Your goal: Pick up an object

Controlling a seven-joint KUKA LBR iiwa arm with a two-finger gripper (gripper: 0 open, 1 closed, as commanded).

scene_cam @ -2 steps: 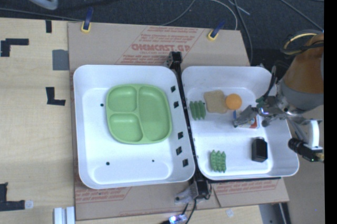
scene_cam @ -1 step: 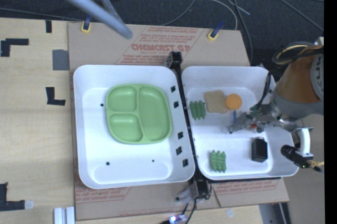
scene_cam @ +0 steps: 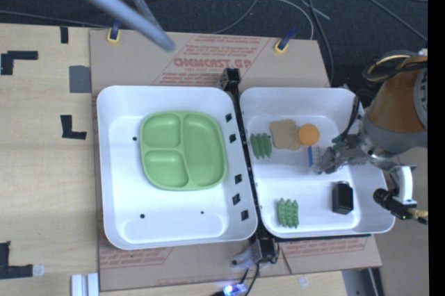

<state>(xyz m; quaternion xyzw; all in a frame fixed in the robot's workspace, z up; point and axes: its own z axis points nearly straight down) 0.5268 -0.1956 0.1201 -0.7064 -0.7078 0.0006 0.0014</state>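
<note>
The right bin [scene_cam: 327, 101] carries the loose pieces. A tan, rounded flat piece [scene_cam: 282, 133] lies near its back, touching an orange ball [scene_cam: 309, 134] on its right. Just left of the tan piece sits a small green ridged piece [scene_cam: 261, 145]. A second green ridged piece [scene_cam: 288, 212] lies near the front wall. A black block [scene_cam: 342, 197] rests toward the front right corner. A thin blue item [scene_cam: 311, 157] lies below the ball, too small to identify.

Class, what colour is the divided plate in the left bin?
Light green; the divided plate shows clearly in the camera view.
</note>
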